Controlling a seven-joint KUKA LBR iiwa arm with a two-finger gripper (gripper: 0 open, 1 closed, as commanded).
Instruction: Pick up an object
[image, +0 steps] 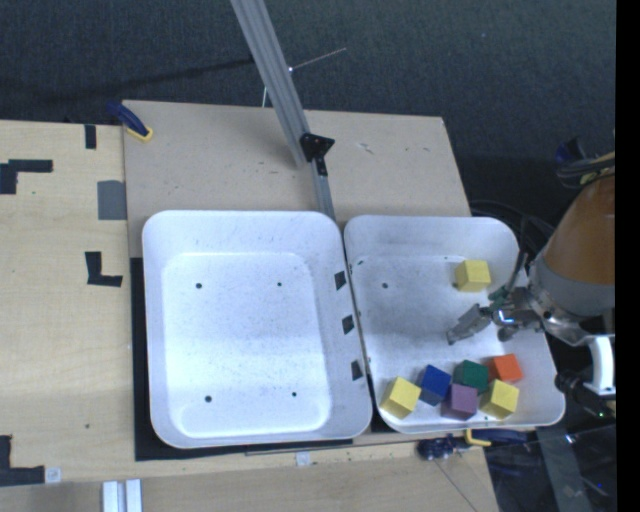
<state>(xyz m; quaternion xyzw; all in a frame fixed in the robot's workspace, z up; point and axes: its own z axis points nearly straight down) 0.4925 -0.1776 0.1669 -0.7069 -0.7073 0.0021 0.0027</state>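
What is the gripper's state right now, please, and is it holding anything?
Two-finger gripper: over the right white bin, above bare floor between the lone yellow cube and the cluster of blocks; open or shut cannot be told.

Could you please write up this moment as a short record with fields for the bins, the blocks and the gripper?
left bin: white, shallow, beside the right bin
right bin: holds all the blocks
lone block: yellow block near the far wall
near-wall cluster: yellow cube, blue block, purple block, green block, orange block, yellow corner block
gripper: over the right bin, between the lone block and the cluster, holding nothing
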